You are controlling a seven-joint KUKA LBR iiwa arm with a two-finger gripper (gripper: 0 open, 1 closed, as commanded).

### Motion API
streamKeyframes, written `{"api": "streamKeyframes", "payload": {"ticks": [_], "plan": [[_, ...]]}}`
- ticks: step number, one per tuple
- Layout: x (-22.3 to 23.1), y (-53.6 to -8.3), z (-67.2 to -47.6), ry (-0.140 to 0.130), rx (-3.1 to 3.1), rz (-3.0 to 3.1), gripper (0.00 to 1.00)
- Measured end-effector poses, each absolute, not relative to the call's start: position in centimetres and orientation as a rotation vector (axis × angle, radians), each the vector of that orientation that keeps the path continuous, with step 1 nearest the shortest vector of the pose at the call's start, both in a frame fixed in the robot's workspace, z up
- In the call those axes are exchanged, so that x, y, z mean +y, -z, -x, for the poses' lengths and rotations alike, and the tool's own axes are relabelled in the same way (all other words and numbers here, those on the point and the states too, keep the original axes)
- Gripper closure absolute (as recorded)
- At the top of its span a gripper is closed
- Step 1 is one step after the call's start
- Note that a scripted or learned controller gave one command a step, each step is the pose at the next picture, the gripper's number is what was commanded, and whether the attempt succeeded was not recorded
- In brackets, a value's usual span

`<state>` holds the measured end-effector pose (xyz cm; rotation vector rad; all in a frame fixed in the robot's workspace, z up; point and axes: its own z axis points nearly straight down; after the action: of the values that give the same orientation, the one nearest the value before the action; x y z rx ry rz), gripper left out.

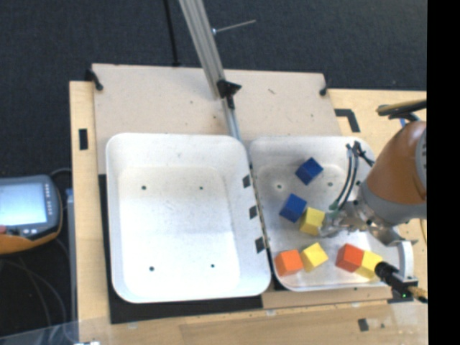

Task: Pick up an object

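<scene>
Seven blocks crowd the right bin (pixel 287 153); our end effector (pixel 332 223) sits just beside the yellow block (pixel 312 220), its opening impossible to tell. We should centre over that block, clear of the blue block (pixel 293 207) touching it.

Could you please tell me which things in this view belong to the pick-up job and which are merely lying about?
Job: gripper; blue cubes; yellow cubes; orange cubes; right bin.

Lying about: left bin; handheld screen; aluminium pole.
</scene>
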<state>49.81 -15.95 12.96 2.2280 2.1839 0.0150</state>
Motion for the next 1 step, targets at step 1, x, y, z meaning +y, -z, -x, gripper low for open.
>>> {"api": "streamKeyframes", "payload": {"ticks": [1], "plan": [[-16.12,-14.0,-49.94,-0.019,2.173,-2.226,1.0]]}}
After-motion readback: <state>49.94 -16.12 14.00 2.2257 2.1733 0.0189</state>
